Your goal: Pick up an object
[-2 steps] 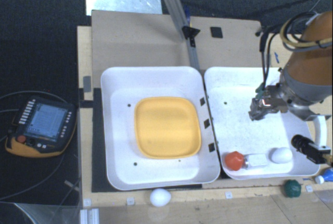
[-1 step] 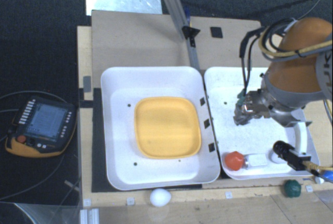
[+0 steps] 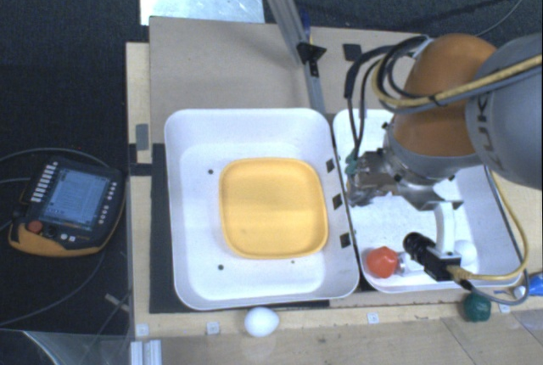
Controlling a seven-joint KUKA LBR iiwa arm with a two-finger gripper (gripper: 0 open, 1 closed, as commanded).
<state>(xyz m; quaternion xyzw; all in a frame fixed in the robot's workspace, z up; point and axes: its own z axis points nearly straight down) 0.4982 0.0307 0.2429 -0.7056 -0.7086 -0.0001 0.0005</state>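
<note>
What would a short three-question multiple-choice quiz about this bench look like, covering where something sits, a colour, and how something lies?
1. Where is the yellow plate?
A. In the left bin
B. In the right bin
C. On the floor

2. What colour is the small round object in the right bin's near corner?
A. Blue
B. Orange-red
C. Black

3. How does the yellow plate lie?
A. Standing on edge
B. Leaning on the bin wall
C. Flat on the bin floor

Answers: 1 A, it lies in the middle of the left bin. 2 B, it shows orange-red against the white. 3 C, its whole rim is seen from above.
</note>
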